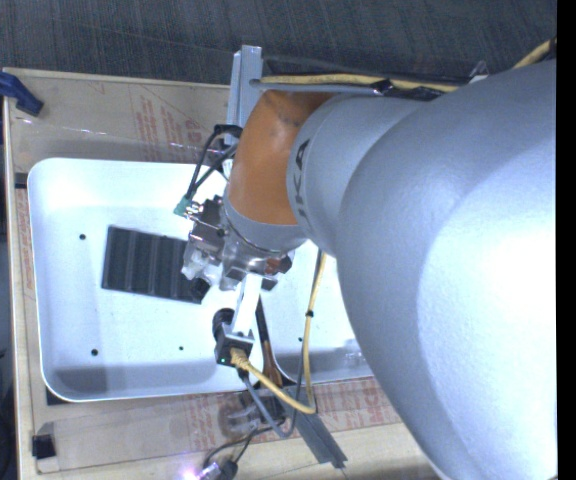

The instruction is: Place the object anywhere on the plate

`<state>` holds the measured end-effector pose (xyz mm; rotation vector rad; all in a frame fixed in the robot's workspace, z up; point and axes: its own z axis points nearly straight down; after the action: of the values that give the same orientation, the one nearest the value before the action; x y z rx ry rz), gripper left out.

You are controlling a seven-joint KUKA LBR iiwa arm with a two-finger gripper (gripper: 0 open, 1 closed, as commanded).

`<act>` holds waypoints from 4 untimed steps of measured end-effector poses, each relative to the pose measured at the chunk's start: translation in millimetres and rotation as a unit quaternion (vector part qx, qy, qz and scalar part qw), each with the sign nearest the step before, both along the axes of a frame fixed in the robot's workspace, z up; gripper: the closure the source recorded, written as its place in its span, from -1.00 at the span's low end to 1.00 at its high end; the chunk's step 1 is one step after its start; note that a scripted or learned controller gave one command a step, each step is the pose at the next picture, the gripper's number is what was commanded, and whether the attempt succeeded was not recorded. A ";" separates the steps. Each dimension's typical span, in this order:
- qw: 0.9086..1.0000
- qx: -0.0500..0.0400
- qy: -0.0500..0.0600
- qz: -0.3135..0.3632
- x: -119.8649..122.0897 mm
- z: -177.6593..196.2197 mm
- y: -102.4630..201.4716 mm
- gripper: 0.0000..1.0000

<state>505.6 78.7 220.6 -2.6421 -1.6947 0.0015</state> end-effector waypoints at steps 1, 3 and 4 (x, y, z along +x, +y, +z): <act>0.957 -0.001 0.004 -0.290 -30.6 -44.7 33.6 1.00; 0.985 -0.002 0.004 -0.175 -31.5 -39.2 78.6 1.00; 0.998 0.000 0.000 -0.055 -29.9 81.2 95.8 1.00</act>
<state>475.6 174.5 301.8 -2.7316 -1.5456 0.0022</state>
